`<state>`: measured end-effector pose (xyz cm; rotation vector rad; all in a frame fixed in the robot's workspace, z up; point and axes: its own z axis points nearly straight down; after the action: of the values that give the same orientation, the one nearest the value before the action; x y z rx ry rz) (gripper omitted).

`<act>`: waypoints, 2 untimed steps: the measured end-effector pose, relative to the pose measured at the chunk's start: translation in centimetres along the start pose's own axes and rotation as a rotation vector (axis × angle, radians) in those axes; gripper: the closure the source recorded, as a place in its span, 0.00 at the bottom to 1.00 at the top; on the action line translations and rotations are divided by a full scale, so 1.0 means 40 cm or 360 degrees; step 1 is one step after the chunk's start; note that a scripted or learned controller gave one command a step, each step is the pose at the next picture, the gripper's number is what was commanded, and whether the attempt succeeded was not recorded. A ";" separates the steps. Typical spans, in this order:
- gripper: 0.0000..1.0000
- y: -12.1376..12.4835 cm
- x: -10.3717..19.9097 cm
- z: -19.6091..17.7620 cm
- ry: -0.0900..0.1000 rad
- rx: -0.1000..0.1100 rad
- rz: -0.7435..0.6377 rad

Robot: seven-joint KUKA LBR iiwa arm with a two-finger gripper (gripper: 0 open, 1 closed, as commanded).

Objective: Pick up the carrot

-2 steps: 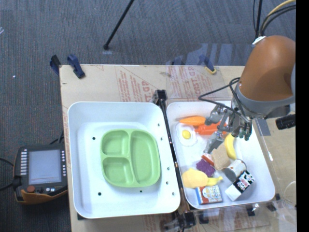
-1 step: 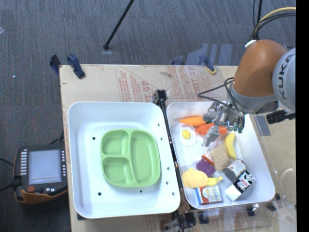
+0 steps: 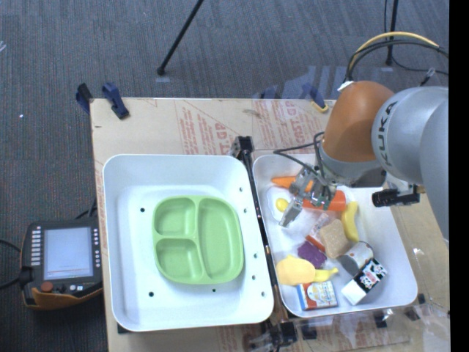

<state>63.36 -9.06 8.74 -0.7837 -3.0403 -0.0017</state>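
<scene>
From the camera view I saw the gripper [image 3: 304,196] lowered into the right-hand bin [image 3: 405,270], near its upper left corner, with the arm's orange band [image 3: 355,119] bulking above it. The carrot [image 3: 322,196] lay directly beneath the gripper, an orange piece running roughly across the bin, one end poking out at the left by the bin wall and the other showing to the right of the fingers [image 3: 292,213], just beside a banana [image 3: 351,221]. One finger reached down toward a fried egg toy [image 3: 278,204], and I judged the fingers to be spread, straddling the carrot rather than pinching it, since I could see no orange clamped between them. The carrot looked to me like a hard plastic toy: light, stiff, smooth and probably slippery, with a taper that could squirt out of a squeeze placed near the thin end. I would have taken hold across the thick middle, fingers at right angles to its length, where the body is widest and the egg and banana leave some room. Further down the same bin sat a purple piece [image 3: 311,254], a yellow soft toy [image 3: 297,270], a small carton [image 3: 319,294] and a black-and-white cup [image 3: 366,270], well apart from the grasp. The left bin [image 3: 117,196] held a green divided plate [image 3: 242,262], and the counter [image 3: 183,123] carried both bins.
</scene>
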 end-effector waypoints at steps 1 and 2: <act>1.00 0.005 -0.002 -0.028 -0.0006 -0.0002 -0.0008; 1.00 -0.005 0.078 -0.257 -0.0012 -0.0005 0.0544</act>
<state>60.56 -7.74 19.04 -1.2922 -2.8702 -0.0032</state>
